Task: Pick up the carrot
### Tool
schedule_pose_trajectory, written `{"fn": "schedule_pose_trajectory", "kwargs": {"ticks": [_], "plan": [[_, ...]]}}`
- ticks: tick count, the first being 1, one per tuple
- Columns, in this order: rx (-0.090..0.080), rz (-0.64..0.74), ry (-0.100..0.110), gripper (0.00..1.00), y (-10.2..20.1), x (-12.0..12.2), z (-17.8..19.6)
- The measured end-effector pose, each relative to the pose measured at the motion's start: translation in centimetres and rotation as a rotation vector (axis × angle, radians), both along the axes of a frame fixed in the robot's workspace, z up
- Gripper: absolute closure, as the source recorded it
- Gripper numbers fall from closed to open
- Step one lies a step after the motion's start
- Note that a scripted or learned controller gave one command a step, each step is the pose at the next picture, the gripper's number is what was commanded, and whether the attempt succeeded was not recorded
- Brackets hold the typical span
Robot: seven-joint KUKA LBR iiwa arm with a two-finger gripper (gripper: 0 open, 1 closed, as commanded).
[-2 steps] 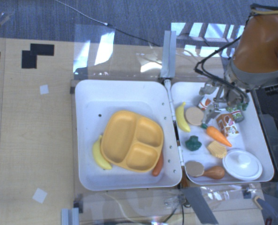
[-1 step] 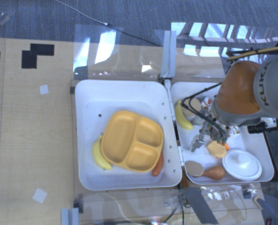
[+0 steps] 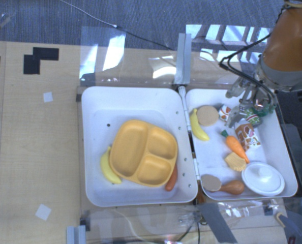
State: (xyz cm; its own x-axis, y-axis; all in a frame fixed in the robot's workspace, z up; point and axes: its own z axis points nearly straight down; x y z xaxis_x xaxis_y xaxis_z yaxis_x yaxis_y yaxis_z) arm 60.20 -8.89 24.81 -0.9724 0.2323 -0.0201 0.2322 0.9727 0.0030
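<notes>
The carrot (image 3: 236, 146), orange with a small green top, lies slantwise in the middle of the right bin (image 3: 212, 151), green end toward the far left. My gripper (image 3: 245, 107) hangs over the far right part of that bin, up and to the right of the carrot and apart from it. Its fingers (image 3: 234, 118) look open, with nothing between them. A brown and white packet (image 3: 247, 135) lies between the gripper and the carrot, touching the carrot's right side.
Around the carrot lie a banana (image 3: 198, 126), a round beige bun (image 3: 208, 115), a yellow cracker (image 3: 236, 161), a white bowl (image 3: 263, 178) and a brown potato (image 3: 233, 187). The left bin (image 3: 97, 116) holds a yellow divided plate (image 3: 142, 152), a banana (image 3: 108, 169) and a sausage (image 3: 172, 179).
</notes>
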Motion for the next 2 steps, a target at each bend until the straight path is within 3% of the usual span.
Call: {"fn": "schedule_pose_trajectory", "kwargs": {"ticks": [1, 2], "plan": [[0.002, -0.007, 0.020, 0.00, -0.6, -7.9, -11.9], [0.002, -0.055, 0.006, 0.00, -1.5, -4.0, -15.9]]}}
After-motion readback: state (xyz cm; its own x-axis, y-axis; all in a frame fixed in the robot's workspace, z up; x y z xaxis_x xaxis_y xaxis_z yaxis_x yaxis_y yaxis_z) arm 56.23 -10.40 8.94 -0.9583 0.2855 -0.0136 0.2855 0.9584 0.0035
